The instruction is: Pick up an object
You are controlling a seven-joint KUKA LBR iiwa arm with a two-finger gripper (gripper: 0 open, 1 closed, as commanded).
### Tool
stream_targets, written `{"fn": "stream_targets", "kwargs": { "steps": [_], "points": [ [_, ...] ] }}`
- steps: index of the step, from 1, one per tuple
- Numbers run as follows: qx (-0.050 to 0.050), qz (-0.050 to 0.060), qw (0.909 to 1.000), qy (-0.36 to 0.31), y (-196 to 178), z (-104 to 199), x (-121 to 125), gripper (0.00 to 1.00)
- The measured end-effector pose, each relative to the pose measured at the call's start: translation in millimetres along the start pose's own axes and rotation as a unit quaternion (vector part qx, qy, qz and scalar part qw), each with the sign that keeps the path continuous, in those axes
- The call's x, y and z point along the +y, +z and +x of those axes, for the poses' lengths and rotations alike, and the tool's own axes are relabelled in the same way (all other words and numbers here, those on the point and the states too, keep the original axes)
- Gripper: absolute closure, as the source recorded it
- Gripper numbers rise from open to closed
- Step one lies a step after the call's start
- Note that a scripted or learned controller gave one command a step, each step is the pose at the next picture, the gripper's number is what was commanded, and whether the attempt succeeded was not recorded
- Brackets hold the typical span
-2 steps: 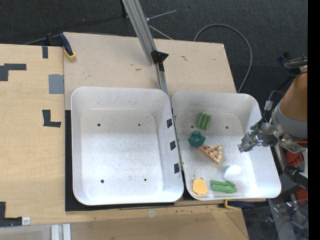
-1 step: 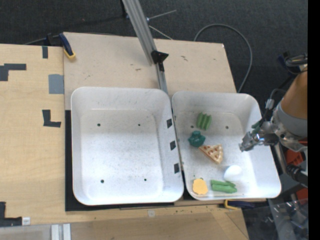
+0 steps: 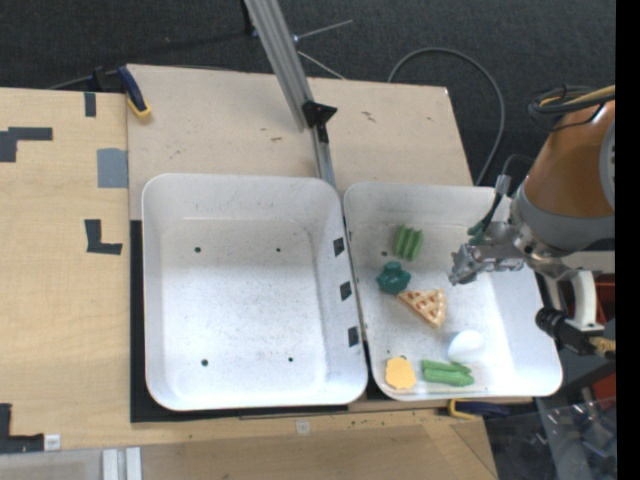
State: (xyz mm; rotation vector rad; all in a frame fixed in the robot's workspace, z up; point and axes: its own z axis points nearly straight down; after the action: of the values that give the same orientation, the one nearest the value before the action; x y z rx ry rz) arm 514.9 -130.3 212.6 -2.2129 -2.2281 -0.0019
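Toys [image 3: 423, 304] lie in right bin [image 3: 520, 368] (clustered).

We are counting two white bins: a left bin [image 3: 170, 268] and a right bin [image 3: 520, 358]. We are seeing six small items lying in the right one: one ribbed green piece [image 3: 407, 242], one dark teal lump [image 3: 392, 277], one orange waffle-like wedge [image 3: 425, 305], one white rounded object [image 3: 465, 345], one yellow-orange disc-like piece [image 3: 400, 373], one long green pod-like piece [image 3: 446, 372]. We are counting one gripper [image 3: 468, 265].
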Motion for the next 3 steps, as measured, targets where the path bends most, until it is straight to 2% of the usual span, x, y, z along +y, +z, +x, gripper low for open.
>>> {"fn": "stream_targets", "kwargs": {
  "steps": [1,2,3],
  "points": [
    [0.0,0.001,1.0,0.0,3.5,44.3,23.3,1.0],
    [0.0,0.0,1.0,-0.001,-3.0,104.5,44.5,1.0],
    [0.0,0.0,1.0,0.0,-8.0,146.7,62.6,1.0]
  ]
}}
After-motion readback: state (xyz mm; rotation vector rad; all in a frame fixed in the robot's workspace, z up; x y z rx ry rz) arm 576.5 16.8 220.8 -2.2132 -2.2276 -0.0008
